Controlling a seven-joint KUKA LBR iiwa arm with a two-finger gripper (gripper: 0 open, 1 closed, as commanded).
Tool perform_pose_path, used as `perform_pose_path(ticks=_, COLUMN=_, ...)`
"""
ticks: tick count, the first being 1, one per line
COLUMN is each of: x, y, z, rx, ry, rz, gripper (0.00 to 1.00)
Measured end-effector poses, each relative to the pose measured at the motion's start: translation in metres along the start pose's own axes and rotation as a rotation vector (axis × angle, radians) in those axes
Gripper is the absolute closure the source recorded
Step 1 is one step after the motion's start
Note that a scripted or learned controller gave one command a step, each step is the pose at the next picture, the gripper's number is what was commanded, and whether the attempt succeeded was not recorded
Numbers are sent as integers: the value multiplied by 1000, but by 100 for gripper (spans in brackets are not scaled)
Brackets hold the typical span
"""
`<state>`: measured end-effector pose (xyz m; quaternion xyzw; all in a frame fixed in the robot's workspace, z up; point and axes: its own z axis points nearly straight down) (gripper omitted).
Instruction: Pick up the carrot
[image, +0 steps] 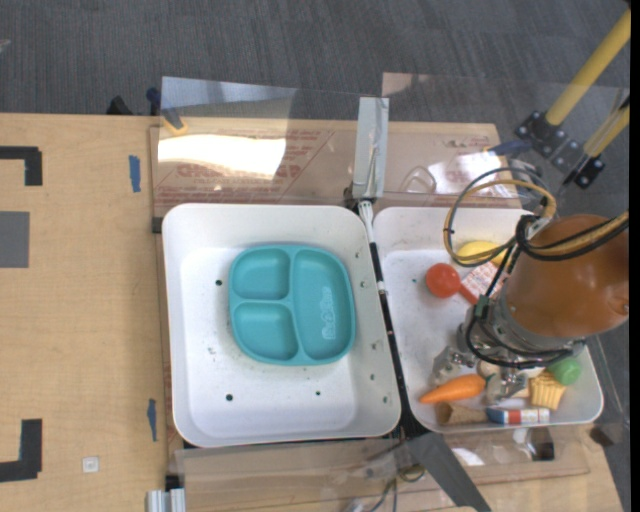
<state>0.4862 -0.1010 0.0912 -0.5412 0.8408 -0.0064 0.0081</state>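
The tapered orange carrot (453, 390) is lying near the front wall of the right-hand shallow white bin (412, 250). The hand (497, 368) is hovering just beside it; its grip cannot be told. Crowding toys are risking a mis-grab.

1. We see the arm (570, 275) covering the gripper, so its fingers are hidden.
2. It hides part of the yellow item (478, 249).
3. The green item (567, 372) is half-covered.
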Motion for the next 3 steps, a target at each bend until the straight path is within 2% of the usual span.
perform_pose_path(ticks=1, x=1, y=-1, z=0, rx=2, ry=-7, rz=-354, gripper=0)
perform_pose_path(ticks=2, x=-4, y=-2, z=-11, rx=10, ry=-14, rz=-354, gripper=100)
perform_pose_path(ticks=3, x=-47, y=24, z=-96, rx=-13, ry=-2, rz=-413, gripper=100)
